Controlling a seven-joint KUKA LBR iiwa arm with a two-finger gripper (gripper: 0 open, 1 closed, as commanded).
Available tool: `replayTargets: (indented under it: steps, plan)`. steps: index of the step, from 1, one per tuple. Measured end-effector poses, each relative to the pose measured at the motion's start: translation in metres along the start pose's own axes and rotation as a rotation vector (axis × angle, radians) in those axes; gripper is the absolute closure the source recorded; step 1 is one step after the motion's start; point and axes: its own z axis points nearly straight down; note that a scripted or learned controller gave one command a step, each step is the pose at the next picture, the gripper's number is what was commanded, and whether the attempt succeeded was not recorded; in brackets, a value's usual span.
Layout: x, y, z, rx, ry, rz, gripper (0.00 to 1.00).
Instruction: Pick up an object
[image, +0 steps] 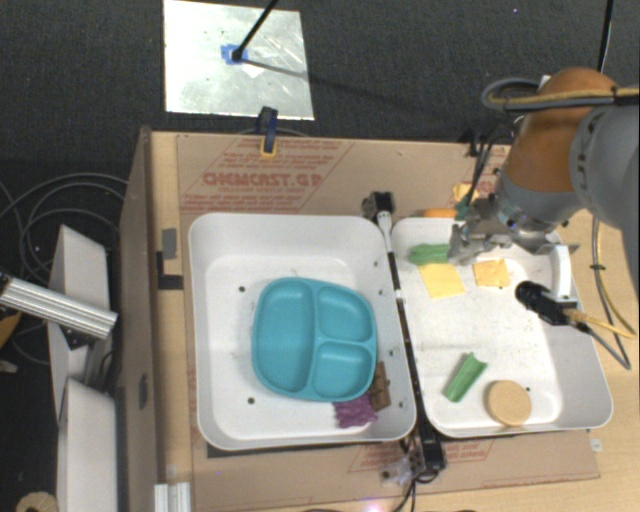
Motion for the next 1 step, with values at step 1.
replayTargets:
  steps: [1]
  plan:
    - [-0.0042,-0.001,0.0,0.001,-0.001,0.006,0.0]
